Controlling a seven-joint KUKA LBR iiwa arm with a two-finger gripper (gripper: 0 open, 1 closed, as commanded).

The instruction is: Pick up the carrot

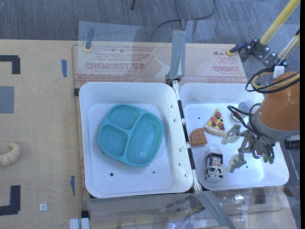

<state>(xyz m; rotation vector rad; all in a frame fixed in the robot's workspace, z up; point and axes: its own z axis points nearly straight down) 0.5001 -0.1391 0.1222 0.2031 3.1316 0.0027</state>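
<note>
The left white bin (95, 175), centre frame, holds a teal three-compartment plate (131, 134); the right white bin (276, 173) holds a pizza slice (216, 122), a brown cookie-like piece (198, 137) and a small black-and-white carton (214, 166). The gripper (237, 149), at right over the right bin, has its fingers spread with nothing between them; no carrot can be identified; a croissant (9, 154) lies at the far left of the bench.

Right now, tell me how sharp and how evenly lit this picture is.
Camera view: even, soft light, with faint shadows under the blue plate; the clear sheets behind and in front of the bins catch a pale glare; small things such as the pizza slice look soft; the gripper is slightly blurred.
</note>
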